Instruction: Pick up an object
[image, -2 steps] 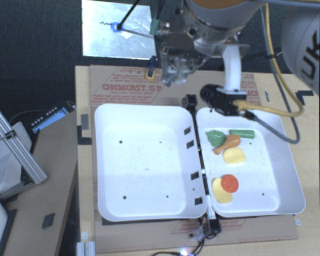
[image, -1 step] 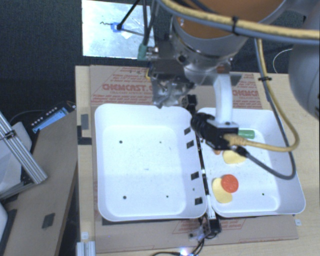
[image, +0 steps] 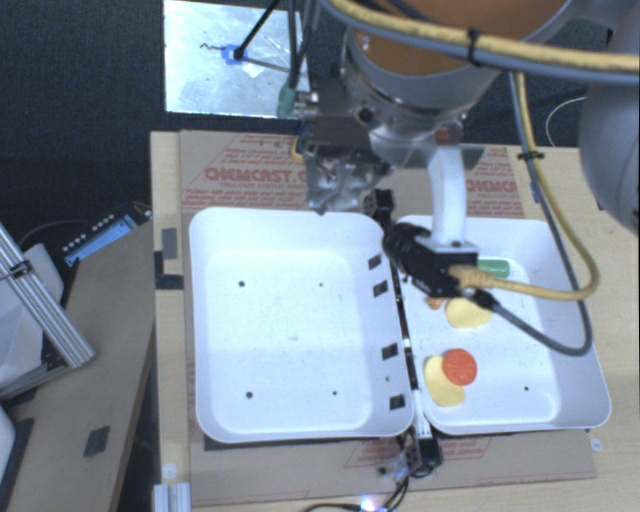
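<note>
My gripper hangs above the far rim of the left bin, near its right corner; it is blurred and nothing shows in it. The right bin holds the objects. A red disc lies partly on a yellow disc near the front left. A pale yellow piece rests further back. A small green object sits at the middle, and a bit of orange peeks out beside the divider. The wrist hides the far left part of the right bin.
Both bins stand on a cardboard sheet on the bench. Black clips run along the seam between the bins. A metal rail and a blue-black device lie off to the left.
</note>
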